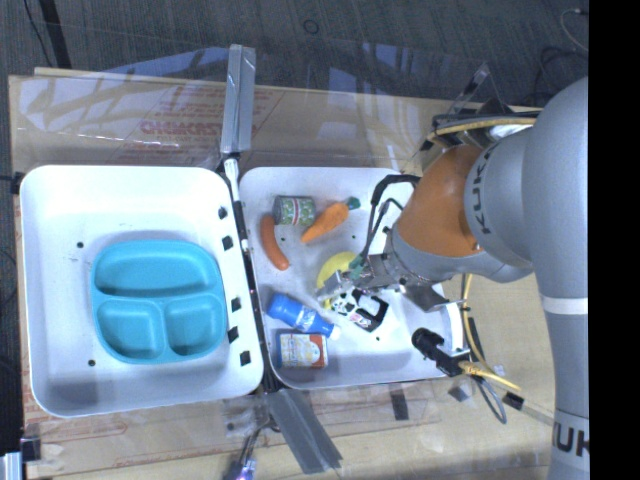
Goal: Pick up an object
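Arm: the grey arm [530, 198] with its orange band reaches in from the right, over the right bin [400, 368].
Gripper: the gripper [352, 293] hangs low over the middle of the right bin, its black parts in a cluster of small things there.
Fingers: whether they are open or closed cannot be told; dark parts and clutter run together at the tip.
Yellow object: a yellow rounded thing [335, 266], perhaps a toy banana, lies just beside the gripper on its upper left; touching or not is unclear.
Black-and-white item: a small patterned piece [345, 303] lies right at the gripper tip.
Carrot: an orange toy carrot [325, 223] with a green top lies in the upper part of the right bin, long axis slanted, green end up and to the right.
Sausage: a red-orange sausage [274, 243] lies left of the carrot, long axis near vertical.
Can: a small green-labelled can [294, 210] lies on its side beside the carrot.
Blue bottle: a blue bottle [299, 314] lies slanted, near the bin's left wall.
Box: a small printed packet [302, 350] lies at the bin's lower left.
Left bin: the left bin [60, 208] holds a turquoise divided tray [158, 301].
Table: the table [120, 108] carries both bins.
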Controlling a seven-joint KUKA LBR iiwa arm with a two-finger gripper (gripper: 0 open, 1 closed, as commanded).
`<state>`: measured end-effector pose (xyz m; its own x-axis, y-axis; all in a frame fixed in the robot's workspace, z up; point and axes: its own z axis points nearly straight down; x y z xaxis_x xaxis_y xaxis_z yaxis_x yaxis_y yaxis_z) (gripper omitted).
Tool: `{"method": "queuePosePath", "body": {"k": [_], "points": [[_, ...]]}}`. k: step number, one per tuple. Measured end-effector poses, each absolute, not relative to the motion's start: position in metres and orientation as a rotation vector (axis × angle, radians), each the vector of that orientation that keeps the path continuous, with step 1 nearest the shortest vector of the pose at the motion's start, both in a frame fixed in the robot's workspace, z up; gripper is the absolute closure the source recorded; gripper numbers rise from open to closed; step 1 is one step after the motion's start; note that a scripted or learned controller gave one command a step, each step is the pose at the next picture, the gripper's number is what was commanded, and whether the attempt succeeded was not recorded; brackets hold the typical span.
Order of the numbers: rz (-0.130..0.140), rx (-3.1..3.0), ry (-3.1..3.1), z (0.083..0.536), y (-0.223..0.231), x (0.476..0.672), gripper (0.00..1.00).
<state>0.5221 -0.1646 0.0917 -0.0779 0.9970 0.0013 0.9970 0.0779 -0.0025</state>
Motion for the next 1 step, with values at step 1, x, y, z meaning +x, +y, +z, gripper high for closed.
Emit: {"method": "queuePosePath", "body": {"k": [1], "points": [[0.001,-2.126,-2.31,0.1019,-0.1647,0.5231,1.0]]}}
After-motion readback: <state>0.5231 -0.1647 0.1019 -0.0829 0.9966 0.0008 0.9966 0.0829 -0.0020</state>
